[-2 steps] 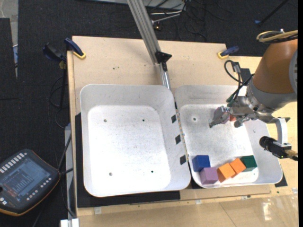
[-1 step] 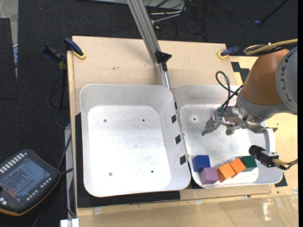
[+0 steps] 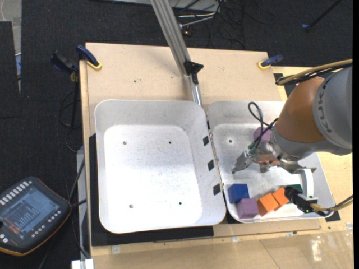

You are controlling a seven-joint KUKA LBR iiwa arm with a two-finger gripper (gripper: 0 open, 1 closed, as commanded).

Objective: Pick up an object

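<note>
Since the arm [image 3: 314, 116] reaches from the right, I read it as working the right bin [image 3: 224, 122]; left bin [image 3: 151, 161] on desk [image 3: 140, 72] bare. Pincer [image 3: 247, 161] low over bin floor, spread or pinched I cannot tell. Targets near: orange block [image 3: 271, 202], purple block [image 3: 247, 208], blue block [image 3: 238, 192].

A tan bench [image 3: 146, 72] stands on dark carpet [image 3: 39, 122], cables [image 3: 224, 21] trailing behind it.

No legible text, labels or numbers are showing. The pendant [image 3: 25, 214] screen is displaying lines of characters, too small and blurred to be read.
</note>
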